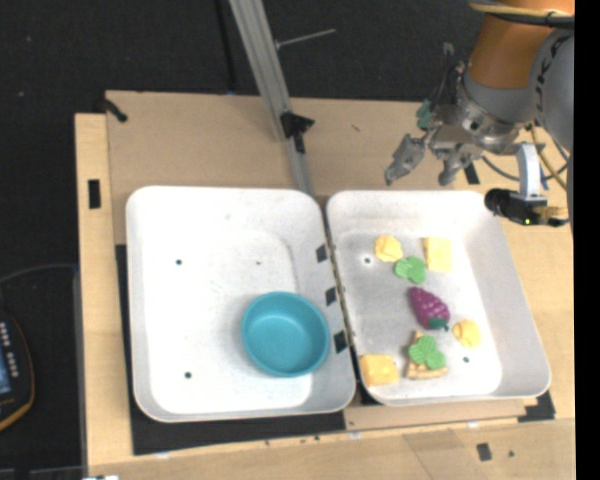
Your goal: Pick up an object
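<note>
The task stands at the approach step. The hand (422, 166) hangs above the far rim of the right bin (500, 230), fingers spread apart and gripping nothing. The nearest candidates lie in that bin: a purple grape bunch (429, 307) near its middle, long axis running from far-left to near-right, with a green leaf piece (411, 269) just beyond it. The next move calls for travel toward the near side, descent over the bunch, and fingers set across its short axis.
</note>
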### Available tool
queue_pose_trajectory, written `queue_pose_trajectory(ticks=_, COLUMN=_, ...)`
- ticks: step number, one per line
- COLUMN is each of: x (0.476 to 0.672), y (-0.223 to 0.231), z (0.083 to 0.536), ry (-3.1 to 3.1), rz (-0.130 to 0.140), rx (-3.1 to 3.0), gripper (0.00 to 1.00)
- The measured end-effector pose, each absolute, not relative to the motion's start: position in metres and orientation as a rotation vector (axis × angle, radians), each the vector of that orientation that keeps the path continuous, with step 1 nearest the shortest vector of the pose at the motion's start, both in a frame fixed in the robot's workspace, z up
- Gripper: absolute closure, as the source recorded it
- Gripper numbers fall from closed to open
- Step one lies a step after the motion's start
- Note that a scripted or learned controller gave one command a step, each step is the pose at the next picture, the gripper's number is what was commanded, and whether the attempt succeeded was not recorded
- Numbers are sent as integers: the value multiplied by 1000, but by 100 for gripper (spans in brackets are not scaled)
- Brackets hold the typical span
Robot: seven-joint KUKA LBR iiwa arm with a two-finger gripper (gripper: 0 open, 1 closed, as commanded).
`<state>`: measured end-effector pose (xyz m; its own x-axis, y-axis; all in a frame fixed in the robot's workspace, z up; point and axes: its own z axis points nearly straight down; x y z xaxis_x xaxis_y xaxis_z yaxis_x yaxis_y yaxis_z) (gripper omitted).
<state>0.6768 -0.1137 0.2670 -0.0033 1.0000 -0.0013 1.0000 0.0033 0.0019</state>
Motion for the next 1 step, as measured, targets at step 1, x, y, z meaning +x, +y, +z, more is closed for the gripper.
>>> queue_pose_trajectory(ticks=1, x=677, y=-114, z=267, ry=2223, rz=-1, rx=2216, gripper=0)
